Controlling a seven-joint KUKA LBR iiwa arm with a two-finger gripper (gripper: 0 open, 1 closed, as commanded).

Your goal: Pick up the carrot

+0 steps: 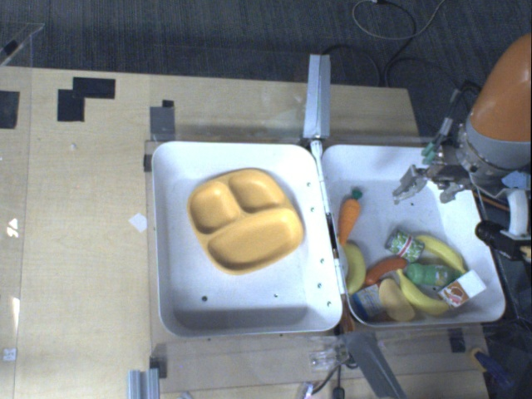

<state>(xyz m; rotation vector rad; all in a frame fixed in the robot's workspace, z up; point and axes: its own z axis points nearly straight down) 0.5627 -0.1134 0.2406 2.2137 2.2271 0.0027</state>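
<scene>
So, from my seat, the bottom of the frame shows some metal bracket hardware [332,360] at the bench's near edge, just below where the two bins meet. Above it the pale wooden bench [75,248] spreads across the left and middle of the frame, with the left bin [166,306] holding a yellow sectioned tray [245,217] in its middle. The right bin [378,169] carries a clutter along its lower edge: two bananas [440,252], a small green can [404,244], a green bottle [428,274], a reddish piece [384,268] and a small carton [460,290], all packed close together. The carrot [349,216] lies a little above that heap, against the left wall of the right bin, lying nearly up and down the frame with its green top toward the far side. I see the gripper [426,181] over the upper right part of the same bin, up and to the right of the carrot and well apart from it; its fingers [407,187] are spread and pinch nothing. Behind it the arm's orange band [503,90] fills the right edge. A metal bar [317,98] runs back from the divider, black tape patches [83,96] sit at upper left, and beyond the bench lies dark carpet [208,15] with a thin cable [391,15]
</scene>
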